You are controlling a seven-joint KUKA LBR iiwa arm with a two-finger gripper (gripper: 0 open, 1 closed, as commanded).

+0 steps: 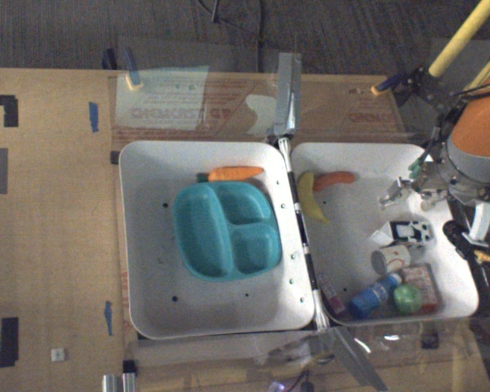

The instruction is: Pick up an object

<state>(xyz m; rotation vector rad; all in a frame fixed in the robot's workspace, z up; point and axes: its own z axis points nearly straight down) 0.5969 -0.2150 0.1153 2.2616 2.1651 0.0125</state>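
Banana (311, 199) lies along the right bin's (353, 229) left edge; my claw (397, 193) hangs near its right edge, and I cannot tell its width.

Inspection of the right edge of the frame: the arm (474, 158) is recorded as a rounded, bulky body. A smooth, glossy orange band (479, 125) is noted on its upper part, and a grey collar (471, 170) is seen directly beneath it. Thin dark cables (438, 137) are observed along its left side. The gripper (398, 192), left of the collar, is found to be of pale silvery metal with angular brackets.
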